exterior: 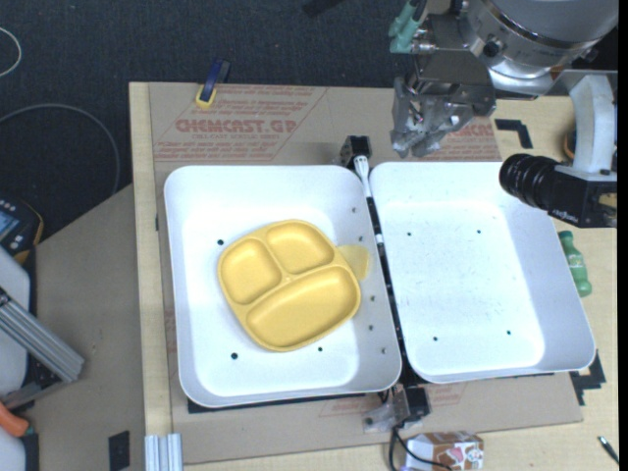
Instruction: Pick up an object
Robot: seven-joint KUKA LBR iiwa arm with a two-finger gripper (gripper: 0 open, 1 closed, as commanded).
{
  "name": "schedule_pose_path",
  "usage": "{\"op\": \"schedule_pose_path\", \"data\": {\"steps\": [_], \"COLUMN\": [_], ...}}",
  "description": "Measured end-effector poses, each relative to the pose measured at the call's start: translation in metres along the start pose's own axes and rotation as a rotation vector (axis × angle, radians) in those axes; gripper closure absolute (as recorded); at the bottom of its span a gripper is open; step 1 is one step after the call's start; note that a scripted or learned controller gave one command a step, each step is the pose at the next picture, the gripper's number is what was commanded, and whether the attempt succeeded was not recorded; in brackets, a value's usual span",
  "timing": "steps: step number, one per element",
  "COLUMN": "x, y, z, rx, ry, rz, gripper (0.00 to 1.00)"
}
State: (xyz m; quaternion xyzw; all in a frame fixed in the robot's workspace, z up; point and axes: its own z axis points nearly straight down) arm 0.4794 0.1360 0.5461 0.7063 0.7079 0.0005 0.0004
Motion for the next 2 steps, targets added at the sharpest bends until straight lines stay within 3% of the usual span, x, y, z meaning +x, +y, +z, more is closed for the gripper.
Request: {"op": "schedule_pose_path", "data": {"steps": [1, 2], "x": [0.000, -0.058], "y": [-0.001, -0.001], "z": [0.072, 0.165], "rx": [0.010, 0.009], "ry": [-0.003, -0.002], "rz": [0.003, 0.007], "gripper": [1.00, 1.00]}}
